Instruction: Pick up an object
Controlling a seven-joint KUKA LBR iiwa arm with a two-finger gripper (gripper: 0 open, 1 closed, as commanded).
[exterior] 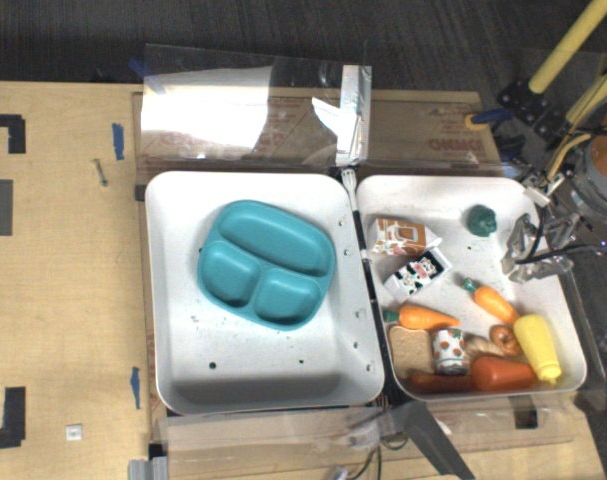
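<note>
The end effector point(531, 250) hangs over the right bin's point(438, 190) right edge — whether its fingers are spread or pressed together cannot be told, and nothing shows between them. Below it lie a carrot point(494, 303) and a yellow bottle point(538, 347). The left bin point(173, 268) holds a teal divided plate point(266, 262).

Faint red lettering on cardboard point(423, 133) behind right bin; not legible.
</note>
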